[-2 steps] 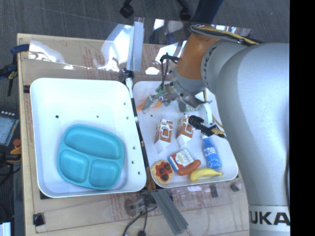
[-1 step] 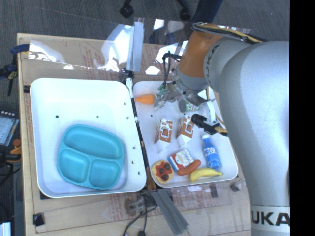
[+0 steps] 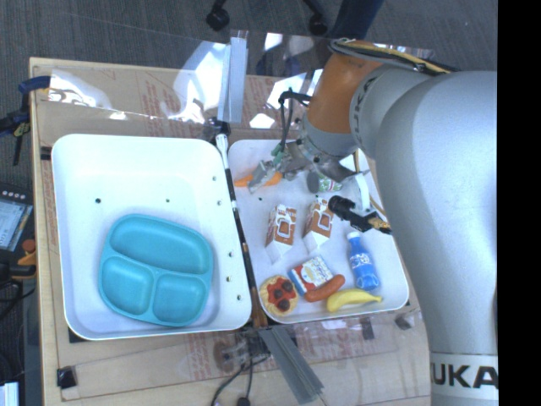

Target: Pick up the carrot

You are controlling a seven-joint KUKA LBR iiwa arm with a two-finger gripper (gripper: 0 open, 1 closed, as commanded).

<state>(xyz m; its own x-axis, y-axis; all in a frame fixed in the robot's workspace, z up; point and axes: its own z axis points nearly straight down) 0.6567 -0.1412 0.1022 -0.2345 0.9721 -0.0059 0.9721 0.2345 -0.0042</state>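
The carrot [image 3: 244, 179] is a small orange piece lying in the right bin [image 3: 390, 299], at its far left corner close to the wall between the two bins. My gripper [image 3: 270, 173] is down low right over the carrot's right end, with the carrot's left tip sticking out beside it. The grey arm with its orange band [image 3: 338, 91] comes in from the right and covers the right bin's far right part.
A blue divided plate [image 3: 156, 269] lies in the left bin [image 3: 76, 167]. The right bin also holds two small cartons [image 3: 282, 225], a blue bottle [image 3: 362, 260], a banana [image 3: 353, 299], a sausage [image 3: 324, 288], a snack box [image 3: 311, 271] and a pizza piece [image 3: 279, 293].
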